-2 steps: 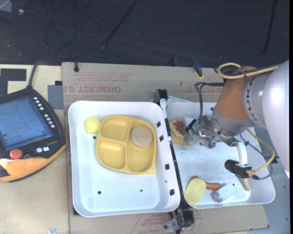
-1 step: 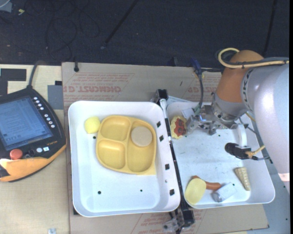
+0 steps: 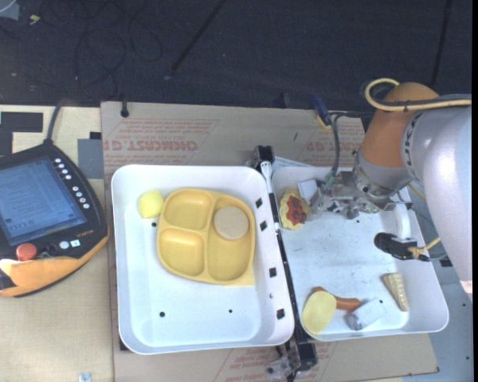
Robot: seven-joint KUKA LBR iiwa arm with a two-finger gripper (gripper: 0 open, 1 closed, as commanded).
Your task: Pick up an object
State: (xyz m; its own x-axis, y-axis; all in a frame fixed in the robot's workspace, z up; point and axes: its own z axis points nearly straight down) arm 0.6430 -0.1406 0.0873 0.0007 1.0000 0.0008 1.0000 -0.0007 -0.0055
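The grey arm's gripper (image 3: pixel 344 201) hung low at the far end of the shallow white right-hand bin (image 3: pixel 430 313), its state impossible to tell, just beside a red-and-yellow toy food piece (image 3: pixel 292 210), seemingly its pick-up target.

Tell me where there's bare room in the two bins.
Left bin: bare floor below the yellow divided tray. Right bin: bare middle patch between the claw and the yellow lid. Crowded along its lower edge and top left.
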